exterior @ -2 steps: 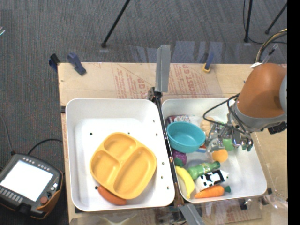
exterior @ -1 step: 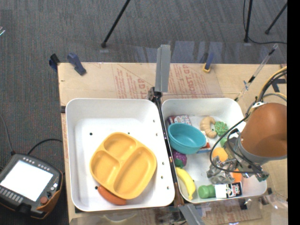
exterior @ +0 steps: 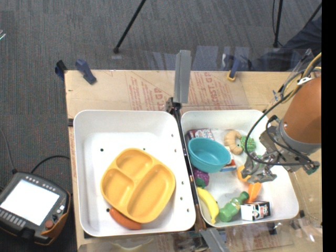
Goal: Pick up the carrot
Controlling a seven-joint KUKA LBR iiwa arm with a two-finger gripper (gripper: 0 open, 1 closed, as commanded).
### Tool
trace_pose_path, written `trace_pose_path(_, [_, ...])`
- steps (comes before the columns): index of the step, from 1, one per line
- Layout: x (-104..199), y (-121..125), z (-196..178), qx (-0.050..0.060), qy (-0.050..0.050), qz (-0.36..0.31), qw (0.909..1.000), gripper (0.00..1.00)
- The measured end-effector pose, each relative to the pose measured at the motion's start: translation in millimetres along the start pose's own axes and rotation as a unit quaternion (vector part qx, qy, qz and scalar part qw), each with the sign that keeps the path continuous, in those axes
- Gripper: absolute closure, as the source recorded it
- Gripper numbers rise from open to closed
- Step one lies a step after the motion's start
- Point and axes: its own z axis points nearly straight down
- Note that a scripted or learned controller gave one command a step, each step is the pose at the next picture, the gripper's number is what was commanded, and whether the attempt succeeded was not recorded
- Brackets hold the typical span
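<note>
- The step in hand appears to be the reach-and-grasp: the grey arm with the orange band [exterior: 307, 114] is leaning in over the right-hand shallow white bin [exterior: 281, 140], and its dark metal claw [exterior: 258, 171] is hanging low just above the bin floor.
- The small orange plastic carrot [exterior: 253, 191] is lying in that bin, directly under and just nearer the camera than the claw, well to the right of the teal plastic bowl [exterior: 209, 154]. An orange piece [exterior: 242, 173] is also showing at the claw's left edge; whether it belongs to the carrot I cannot tell.
- Whether the claw is spread, closed, or clamped on anything cannot be told from here: its tips are hidden in its own dark body.
- Neighbours are crowding the target: right of the bowl and below the carrot, a green plastic bottle [exterior: 232, 208] and a small white carton [exterior: 255, 210] are lying just beside it.
- Also near the bowl: a yellow toy banana [exterior: 209, 204] below it, a tan dough-like piece [exterior: 232, 140] to its upper right.
- By my judgement nothing is lifted yet. The next move is calling for the claw to straddle the carrot across its narrow width, close firmly, then rise straight up without dragging the bottle or carton.
</note>
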Motion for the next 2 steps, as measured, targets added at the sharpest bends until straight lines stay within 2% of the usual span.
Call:
trace_pose_path(1, [-4.9, 35.0, -30.6, -0.004, 0.002, -0.161, 0.987, 1.0])
trace_pose_path(2, [-6.5, 35.8, -38.9, -0.006, 0.001, -0.159, 0.9873, 1.0])
